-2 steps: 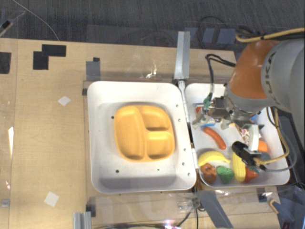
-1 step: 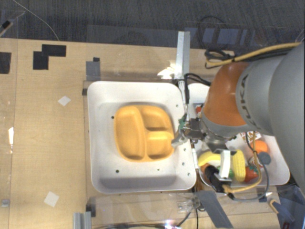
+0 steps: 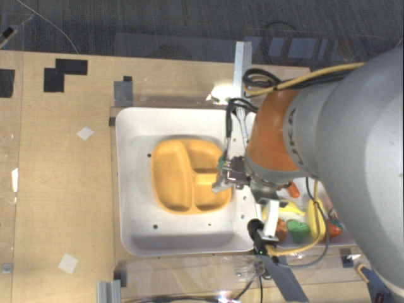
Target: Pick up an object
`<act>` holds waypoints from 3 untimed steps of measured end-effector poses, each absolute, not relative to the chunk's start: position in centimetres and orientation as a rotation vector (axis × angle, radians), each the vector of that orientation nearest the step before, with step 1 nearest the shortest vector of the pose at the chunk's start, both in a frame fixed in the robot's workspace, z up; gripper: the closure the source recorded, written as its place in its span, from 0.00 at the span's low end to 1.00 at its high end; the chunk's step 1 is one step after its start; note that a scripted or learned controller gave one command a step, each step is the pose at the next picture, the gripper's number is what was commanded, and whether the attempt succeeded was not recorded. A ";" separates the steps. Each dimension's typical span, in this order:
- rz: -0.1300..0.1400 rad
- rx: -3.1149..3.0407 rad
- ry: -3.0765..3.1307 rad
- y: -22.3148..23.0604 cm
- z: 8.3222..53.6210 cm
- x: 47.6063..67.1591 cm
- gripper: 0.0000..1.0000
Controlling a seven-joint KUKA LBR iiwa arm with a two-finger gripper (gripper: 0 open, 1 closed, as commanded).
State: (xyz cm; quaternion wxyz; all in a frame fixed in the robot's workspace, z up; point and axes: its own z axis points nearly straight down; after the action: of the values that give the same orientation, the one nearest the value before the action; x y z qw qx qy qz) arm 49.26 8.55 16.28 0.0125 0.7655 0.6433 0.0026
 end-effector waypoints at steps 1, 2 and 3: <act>0.065 2.488 1.839 9.4 14.7 51.8 0.00; 0.079 2.551 1.719 10.1 14.4 51.9 0.00; 0.100 2.649 1.547 10.4 14.3 52.3 0.00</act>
State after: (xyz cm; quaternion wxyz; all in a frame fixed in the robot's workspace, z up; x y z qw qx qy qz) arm 52.27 10.36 14.28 0.0362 0.8625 0.5037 0.0327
